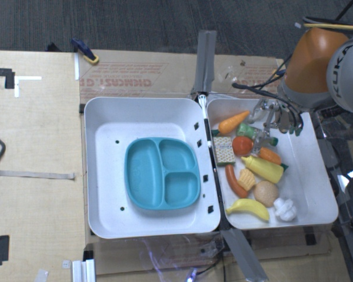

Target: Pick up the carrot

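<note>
The carrot is orange and tapered, lying slantwise at the upper left of the right bin, near the divider. My gripper hangs over the upper middle of that bin, just right of the carrot's thick end and above a red tomato. The carrot lies on the bin floor beside the gripper, apart from it. A second small orange piece lies lower right of the tomato.
The right bin also holds a checked cracker, a sausage, a yellow cob, a potato, a banana and a white garlic. The left bin holds a blue divided plate.
</note>
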`<state>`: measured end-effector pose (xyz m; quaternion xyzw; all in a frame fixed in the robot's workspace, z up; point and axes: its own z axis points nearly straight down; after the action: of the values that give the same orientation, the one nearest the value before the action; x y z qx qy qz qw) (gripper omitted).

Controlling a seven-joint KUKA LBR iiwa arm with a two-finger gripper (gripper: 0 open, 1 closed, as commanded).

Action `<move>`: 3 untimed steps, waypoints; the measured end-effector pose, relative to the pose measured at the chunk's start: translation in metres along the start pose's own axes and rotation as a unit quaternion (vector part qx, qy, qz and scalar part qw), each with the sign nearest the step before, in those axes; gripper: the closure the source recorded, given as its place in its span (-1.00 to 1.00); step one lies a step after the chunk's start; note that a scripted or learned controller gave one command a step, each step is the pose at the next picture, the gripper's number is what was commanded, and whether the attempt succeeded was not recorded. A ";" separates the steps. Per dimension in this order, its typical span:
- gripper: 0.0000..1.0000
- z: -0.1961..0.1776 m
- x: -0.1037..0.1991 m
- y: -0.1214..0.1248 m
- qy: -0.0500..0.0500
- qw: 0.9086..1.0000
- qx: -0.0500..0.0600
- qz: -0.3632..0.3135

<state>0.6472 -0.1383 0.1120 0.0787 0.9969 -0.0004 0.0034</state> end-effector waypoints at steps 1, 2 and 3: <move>-1.00 0.015 0.045 0.010 -0.002 0.998 0.001 0.070; -1.00 0.007 0.105 0.015 0.000 1.000 0.000 -0.029; 1.00 -0.005 0.101 0.015 -0.006 1.000 0.001 -0.030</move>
<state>0.5500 -0.1081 0.1161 0.0484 0.9988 -0.0017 0.0089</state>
